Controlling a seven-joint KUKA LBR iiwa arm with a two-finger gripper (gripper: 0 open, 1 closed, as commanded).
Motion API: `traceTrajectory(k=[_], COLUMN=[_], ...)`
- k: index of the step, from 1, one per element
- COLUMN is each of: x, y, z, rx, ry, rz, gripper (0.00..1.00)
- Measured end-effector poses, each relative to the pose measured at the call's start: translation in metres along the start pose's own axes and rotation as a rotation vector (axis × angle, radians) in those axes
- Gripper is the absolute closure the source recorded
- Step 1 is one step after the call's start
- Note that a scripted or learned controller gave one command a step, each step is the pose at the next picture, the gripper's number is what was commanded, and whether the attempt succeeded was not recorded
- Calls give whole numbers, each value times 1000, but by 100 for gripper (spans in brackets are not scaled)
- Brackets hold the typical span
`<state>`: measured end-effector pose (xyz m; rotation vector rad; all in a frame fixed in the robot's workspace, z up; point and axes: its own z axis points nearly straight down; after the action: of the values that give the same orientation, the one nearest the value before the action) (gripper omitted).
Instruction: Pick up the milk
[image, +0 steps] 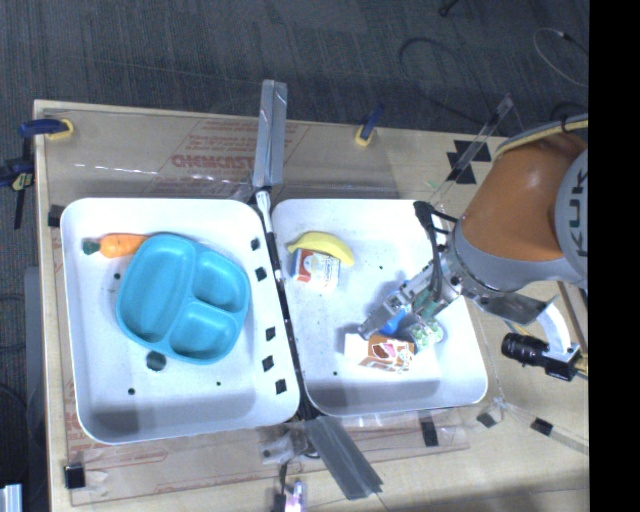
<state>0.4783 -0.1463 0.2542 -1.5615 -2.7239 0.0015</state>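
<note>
Milk (318, 267): small carton in the right bin (460, 385), upper left part, touching the banana (322, 244) just above it.
Pincer (385, 325): low in the same bin – whether wide or narrow cannot be told.
Bearing: milk lies up-left of the pincer, near but apart.
Neighbours: a snack packet (388, 352) just below the pincer – clear of the path.

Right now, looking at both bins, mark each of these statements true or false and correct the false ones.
1. The blue divided plate lies in the left bin. True.
2. The banana lies in the left bin. False: it is in the right bin.
3. The carrot sits beside the blue plate. True.
4. The gripper hovers over the left bin. False: it is over the right bin, near a small carton.
</note>
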Motion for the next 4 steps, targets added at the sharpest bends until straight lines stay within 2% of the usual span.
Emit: traceTrajectory(k=[1,2,3,4], x=[0,-2,-2,-29], y=[2,-1,-1,-17], z=[-7,9,9,-10], rx=[4,2,2,0], ry=[3,3,3,1], rz=[-8,-151,-151,-303], gripper=[100,100,0,0])
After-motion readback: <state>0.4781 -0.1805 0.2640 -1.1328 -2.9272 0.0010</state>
